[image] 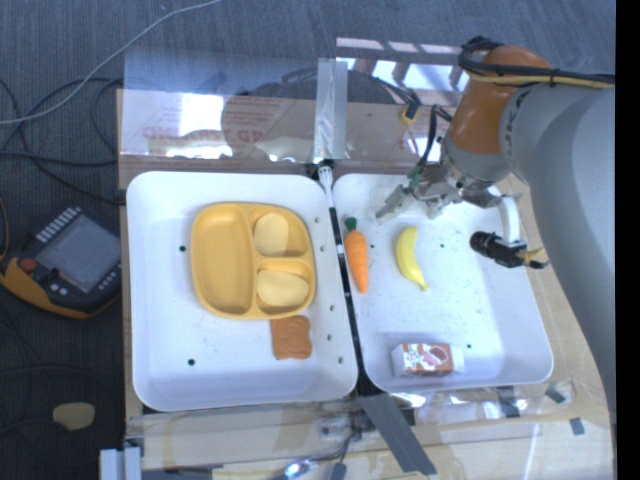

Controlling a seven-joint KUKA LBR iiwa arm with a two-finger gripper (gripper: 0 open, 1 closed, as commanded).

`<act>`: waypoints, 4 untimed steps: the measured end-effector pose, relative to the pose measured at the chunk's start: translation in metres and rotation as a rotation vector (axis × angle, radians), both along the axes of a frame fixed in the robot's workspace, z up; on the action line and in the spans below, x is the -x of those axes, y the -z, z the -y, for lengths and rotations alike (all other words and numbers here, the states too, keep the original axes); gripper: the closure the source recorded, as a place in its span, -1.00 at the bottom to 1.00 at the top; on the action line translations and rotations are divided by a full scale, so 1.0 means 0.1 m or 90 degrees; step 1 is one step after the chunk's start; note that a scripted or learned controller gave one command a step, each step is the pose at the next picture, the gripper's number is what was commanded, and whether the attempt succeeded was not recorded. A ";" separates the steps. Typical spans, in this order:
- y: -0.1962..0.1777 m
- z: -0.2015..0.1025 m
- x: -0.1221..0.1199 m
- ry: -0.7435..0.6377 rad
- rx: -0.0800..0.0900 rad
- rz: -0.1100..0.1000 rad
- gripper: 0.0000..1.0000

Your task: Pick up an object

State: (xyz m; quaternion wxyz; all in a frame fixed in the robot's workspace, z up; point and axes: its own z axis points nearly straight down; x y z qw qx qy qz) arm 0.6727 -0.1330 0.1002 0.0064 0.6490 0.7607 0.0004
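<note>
End effector (418, 197) hangs spread and empty above banana (408, 256), wrist partly hidden.

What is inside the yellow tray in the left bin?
The yellow tray has three compartments. Each of the two smaller right ones holds a pale round piece: upper, lower. The long left compartment shows bare yellow. What lies under the pieces is covered.

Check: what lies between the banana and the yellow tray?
The carrot, in the camera view, by the right bin's left wall, between the banana and the yellow tray.
</note>
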 end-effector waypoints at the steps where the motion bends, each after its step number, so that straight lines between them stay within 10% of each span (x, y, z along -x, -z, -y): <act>1: 0.11 -0.09 0.53 0.013 -0.003 -0.001 -1.00; 2: 0.00 -0.11 0.51 0.013 -0.005 0.002 1.00; 3: -0.84 -0.71 0.35 -0.001 -0.005 -0.006 1.00; 4: -1.33 -0.44 0.14 0.027 -0.004 -0.007 1.00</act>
